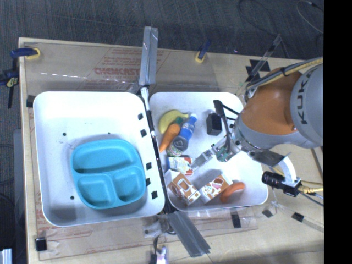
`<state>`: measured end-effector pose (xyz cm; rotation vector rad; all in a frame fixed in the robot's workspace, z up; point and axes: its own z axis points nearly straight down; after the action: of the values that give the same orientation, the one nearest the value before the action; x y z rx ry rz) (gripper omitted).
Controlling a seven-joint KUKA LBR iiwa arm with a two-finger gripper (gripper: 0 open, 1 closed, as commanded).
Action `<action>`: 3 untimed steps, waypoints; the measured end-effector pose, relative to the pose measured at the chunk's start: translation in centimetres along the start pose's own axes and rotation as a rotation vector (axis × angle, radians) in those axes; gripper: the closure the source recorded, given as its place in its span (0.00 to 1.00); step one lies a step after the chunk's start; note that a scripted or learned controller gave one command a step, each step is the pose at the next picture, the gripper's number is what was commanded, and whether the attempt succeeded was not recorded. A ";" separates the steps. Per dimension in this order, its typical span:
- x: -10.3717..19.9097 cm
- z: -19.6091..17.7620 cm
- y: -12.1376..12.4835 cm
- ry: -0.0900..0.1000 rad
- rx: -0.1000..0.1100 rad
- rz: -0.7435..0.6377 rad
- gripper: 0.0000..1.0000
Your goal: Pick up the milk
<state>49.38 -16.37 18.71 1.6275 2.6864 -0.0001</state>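
Camera view: grey arm with orange band reaches into right shallow white bin [250, 199]. Gripper [204, 157] low over bin floor; whether it is clenched or released, cannot tell. Small white milk carton with red-green print [180, 164] just left of gripper, apparently not grasped. Orange carrot [169, 137], yellow banana [170, 118], blue-capped bottle [187, 128] up-left. Brown-white cartons [185, 188] below. Blue compartment tray [107, 172] far left.

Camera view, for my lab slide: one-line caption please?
KUKA gripper hovers over the right bin near the milk carton; blue tray left.
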 end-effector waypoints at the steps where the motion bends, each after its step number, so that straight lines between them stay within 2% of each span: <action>1: -2.3 6.2 -3.2 0.003 0.003 0.029 0.00; 2: -1.8 0.9 -2.8 0.001 0.001 -0.021 0.00; 3: -3.3 9.6 -3.7 0.002 0.001 -0.230 0.00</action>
<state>47.66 -20.99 9.08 1.3100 2.8579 -0.0001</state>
